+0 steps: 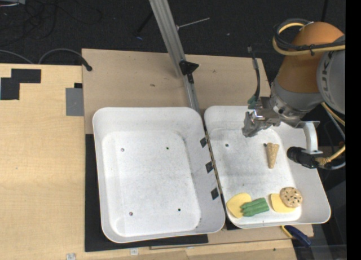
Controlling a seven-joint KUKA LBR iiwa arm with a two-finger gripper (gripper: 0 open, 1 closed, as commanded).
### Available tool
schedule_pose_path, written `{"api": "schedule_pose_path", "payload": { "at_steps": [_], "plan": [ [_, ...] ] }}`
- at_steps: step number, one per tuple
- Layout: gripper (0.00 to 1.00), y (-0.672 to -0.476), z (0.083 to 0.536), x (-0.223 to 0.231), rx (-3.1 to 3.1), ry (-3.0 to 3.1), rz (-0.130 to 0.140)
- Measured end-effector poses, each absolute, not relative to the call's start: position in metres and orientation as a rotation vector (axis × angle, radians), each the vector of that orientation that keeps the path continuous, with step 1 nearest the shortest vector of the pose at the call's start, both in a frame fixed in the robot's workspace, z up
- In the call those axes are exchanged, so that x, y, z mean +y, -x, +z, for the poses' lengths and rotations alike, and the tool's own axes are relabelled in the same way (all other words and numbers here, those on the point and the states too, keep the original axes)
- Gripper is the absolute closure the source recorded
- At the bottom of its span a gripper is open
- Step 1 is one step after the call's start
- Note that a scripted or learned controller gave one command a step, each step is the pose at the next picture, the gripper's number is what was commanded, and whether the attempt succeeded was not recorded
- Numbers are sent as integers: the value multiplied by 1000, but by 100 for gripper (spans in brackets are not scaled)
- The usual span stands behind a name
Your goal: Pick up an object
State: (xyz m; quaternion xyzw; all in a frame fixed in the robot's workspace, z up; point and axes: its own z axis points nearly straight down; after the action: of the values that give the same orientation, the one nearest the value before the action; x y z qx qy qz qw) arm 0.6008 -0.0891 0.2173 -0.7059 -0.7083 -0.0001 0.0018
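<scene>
In the right bin (242, 166) lie a tan cone-shaped piece (272, 154), a round brown cookie (290, 197) on a yellow slice (280, 203), and a green piece (255, 207) over another yellow piece (237, 202). My gripper (251, 127) hangs over the bin's upper middle, left of and above the cone. Nothing shows between its fingers.
The left bin (149, 171) sits beside the right one, with black clips (207, 166) along the shared edge. A slanted metal rail (172, 42) rises behind the bins. The arm's orange band (307, 56) and cables stand at the right.
</scene>
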Motion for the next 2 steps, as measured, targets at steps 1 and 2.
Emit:
{"api": "schedule_pose_path", "payload": {
  "at_steps": [1,2],
  "plan": [
    [100,-607,228,-30,-2226,2213,-1],
    [100,-623,230,14,-2225,2217,1]
  ]
}}
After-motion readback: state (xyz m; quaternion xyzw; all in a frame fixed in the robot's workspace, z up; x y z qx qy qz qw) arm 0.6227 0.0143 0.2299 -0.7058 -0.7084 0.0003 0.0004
